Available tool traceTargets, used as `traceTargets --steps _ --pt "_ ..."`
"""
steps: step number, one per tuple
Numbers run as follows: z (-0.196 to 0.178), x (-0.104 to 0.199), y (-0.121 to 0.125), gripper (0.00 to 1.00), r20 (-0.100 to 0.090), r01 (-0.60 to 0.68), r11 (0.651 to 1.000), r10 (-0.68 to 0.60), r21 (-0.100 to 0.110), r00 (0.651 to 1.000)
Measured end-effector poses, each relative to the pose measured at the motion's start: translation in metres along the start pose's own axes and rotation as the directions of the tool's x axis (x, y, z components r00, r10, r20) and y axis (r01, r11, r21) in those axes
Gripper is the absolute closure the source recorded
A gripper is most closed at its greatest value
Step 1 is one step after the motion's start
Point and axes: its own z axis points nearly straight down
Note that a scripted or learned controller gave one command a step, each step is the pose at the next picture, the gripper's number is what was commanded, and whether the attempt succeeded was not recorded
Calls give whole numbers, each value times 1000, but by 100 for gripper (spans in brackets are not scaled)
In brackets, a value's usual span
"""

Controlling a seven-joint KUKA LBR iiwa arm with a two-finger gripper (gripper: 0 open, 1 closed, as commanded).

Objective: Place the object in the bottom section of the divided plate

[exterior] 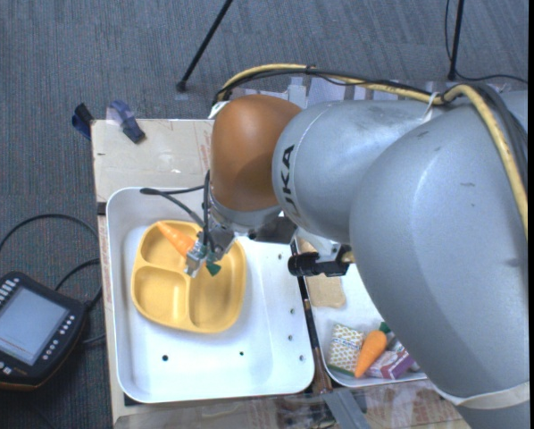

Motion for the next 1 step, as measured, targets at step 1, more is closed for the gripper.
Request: traceTargets --steps 1 --pt "-8 1 -1 100 -3 2 1000 -2 4 1000"
